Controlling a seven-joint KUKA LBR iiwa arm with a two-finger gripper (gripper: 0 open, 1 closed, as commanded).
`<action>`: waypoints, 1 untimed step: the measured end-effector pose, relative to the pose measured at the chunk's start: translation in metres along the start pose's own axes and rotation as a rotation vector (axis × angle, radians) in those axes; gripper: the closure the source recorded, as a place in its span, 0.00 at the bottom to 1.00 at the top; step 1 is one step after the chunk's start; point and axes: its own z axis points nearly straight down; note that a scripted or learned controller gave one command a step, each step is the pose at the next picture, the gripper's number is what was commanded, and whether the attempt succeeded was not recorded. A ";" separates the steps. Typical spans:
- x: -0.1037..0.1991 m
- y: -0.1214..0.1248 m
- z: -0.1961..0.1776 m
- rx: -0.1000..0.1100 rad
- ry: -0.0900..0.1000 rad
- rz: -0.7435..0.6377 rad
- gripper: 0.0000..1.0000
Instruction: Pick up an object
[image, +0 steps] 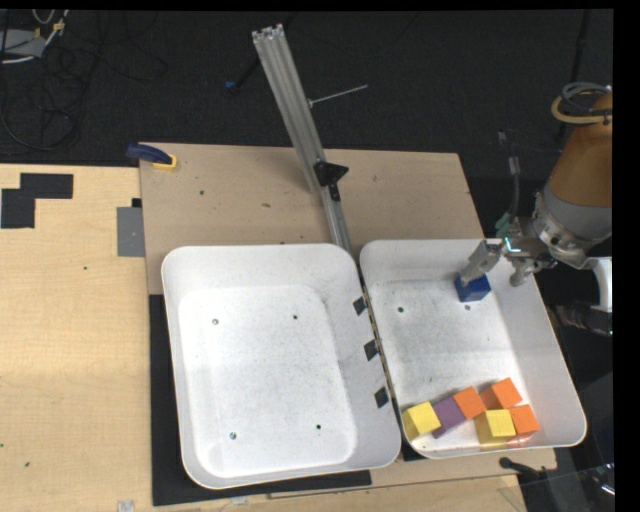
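Looking down from the camera view above, nothing here carries a brand, a label or any writing that can be read. The desk (400, 195) is pale wood, matte and lightly speckled, and it bears two shallow white bins with rounded corners, smooth plastic dusted with fine dark flecks. The left bin (200, 300) and the right bin (560, 410) sit side by side, touching along their inner rims, where small black clips show. A ribbed grey metal rail (295, 110) slants from the far side down toward the gap between them. In the far part of the right bin, near its right wall, a small blue block (475, 289) sits; it is boxy and hard-edged, too compact to show a clear long axis, with its faces turned slightly askew to the bin walls. The arm (580, 185) comes in from the right, and its pincer (503, 262) hangs just above the blue block with its two fingers spread apart, one grey finger (479, 262) reaching down to the block's far edge; the block is not between them. In the near right corner of the same bin lies a tight cluster of cubes: two yellow, three orange, one purple (447, 416), all matte and square-cornered.
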 end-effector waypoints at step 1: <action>0.000 0.001 -0.003 -0.004 -0.001 -0.003 0.00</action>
